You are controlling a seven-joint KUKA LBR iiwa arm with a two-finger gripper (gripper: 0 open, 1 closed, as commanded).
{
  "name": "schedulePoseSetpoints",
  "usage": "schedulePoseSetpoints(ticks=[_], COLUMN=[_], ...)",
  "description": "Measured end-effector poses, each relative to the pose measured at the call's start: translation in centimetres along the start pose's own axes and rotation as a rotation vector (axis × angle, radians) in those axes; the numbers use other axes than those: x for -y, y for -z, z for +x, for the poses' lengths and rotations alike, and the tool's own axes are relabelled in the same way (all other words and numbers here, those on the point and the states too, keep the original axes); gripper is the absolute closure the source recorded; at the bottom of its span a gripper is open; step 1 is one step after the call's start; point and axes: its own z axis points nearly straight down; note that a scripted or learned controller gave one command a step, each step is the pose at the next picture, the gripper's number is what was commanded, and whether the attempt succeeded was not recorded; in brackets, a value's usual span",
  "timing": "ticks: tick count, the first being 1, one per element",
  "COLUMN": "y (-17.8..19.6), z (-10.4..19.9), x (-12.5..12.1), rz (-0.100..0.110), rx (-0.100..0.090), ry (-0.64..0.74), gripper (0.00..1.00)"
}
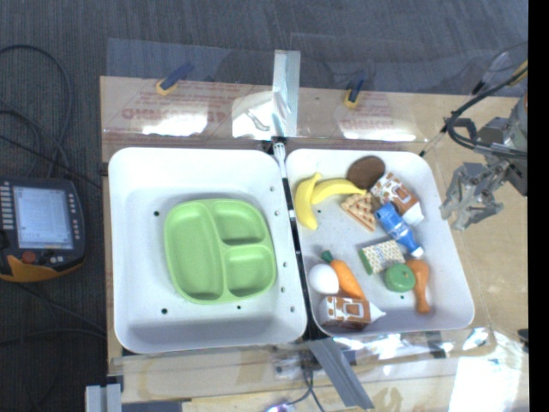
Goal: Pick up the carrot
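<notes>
Off at the right side, the gripper (pixel 471 197) is hanging over the worktop (pixel 502 256), just outside the right bin (pixel 446 256), and it is holding nothing; I cannot tell how it is set. Going from the left, a grey hand controller (pixel 39 226) is lying on the dark floor. Next, the left bin (pixel 137 178) is holding a green tray (pixel 219 249) with three parts. In the right bin, a yellow banana (pixel 313 197) is sitting near the top left corner. Below it, a white egg (pixel 323 279) is lying just beside the carrot (pixel 345 278), which is orange with a green top and is pointing up and to the left. A small brown box (pixel 343 312) is sitting right under them. Further right, a waffle (pixel 360 209), a blue bottle (pixel 396 227), a green round thing (pixel 400 278) and a chicken leg (pixel 420 283) are lying close together, well apart from the gripper.
</notes>
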Motion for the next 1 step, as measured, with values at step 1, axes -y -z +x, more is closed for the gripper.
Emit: schedulePoseSetpoints(ticks=[1], y=[13.28], z=[2.07], x=[1.74], rz=[-0.004], rx=[0.0], ry=[0.27], gripper=[1.0])
